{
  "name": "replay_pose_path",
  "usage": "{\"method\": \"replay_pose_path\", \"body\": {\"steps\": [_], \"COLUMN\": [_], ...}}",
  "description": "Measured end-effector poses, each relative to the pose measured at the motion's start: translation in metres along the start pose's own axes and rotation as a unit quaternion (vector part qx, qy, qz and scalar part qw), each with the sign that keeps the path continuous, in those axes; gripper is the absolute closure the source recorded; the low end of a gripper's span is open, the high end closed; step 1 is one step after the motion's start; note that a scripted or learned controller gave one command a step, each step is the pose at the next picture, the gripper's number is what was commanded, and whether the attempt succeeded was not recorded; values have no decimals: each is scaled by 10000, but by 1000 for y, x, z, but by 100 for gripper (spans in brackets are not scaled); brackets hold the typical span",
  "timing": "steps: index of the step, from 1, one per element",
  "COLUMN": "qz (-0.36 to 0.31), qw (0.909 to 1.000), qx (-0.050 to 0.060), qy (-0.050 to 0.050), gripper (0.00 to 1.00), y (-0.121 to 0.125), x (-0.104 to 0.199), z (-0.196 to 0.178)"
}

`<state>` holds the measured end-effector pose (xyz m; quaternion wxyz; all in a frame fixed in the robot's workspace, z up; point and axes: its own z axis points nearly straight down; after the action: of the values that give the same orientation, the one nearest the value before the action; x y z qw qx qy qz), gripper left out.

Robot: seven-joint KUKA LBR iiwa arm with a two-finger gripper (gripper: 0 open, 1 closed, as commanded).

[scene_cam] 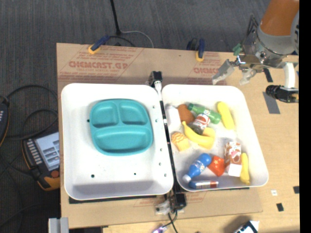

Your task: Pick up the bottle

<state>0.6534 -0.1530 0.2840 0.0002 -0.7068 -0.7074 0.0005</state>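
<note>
From my station I lose the grey arm with its orange band (284, 6) at the top right corner, where the frame cuts it off, and the cluttered right-hand shallow white bin (252, 125) hides a good deal: several toys overlap, so their lower parts are buried and some I cannot identify. The two-finger gripper (234, 74) hangs above the bench just beyond that bin's far right corner, its fingers spread wide apart with nothing between them. The blue plastic bottle with a white base (197, 166) lies on its side in the near half of the right bin, its long axis running diagonally, the white end toward the near left corner and the blue end up toward a red toy (216, 165) that touches it. A slim white tube with a red tip (204, 183) lies just beside it along the near wall, and a yellow banana (198, 135) sits just beyond it toward the centre. There is little open floor around the bottle except a small patch to its left by the dividing wall. The left-hand white bin (77, 169) holds a teal sectioned plastic tray (121, 126), with bare floor all round it.
</note>
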Motion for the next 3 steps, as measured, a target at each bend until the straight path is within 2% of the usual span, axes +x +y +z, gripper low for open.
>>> {"method": "replay_pose_path", "body": {"steps": [1, 2, 3], "qz": [147, -535, 925], "qw": [9999, 9986, 9957], "qx": [21, -28, -29], "qy": [4, -1, 28], "gripper": [0, 0, 0], "y": [-123, -168, -167], "x": [26, 59, 48], "z": [93, 196, 196]}}
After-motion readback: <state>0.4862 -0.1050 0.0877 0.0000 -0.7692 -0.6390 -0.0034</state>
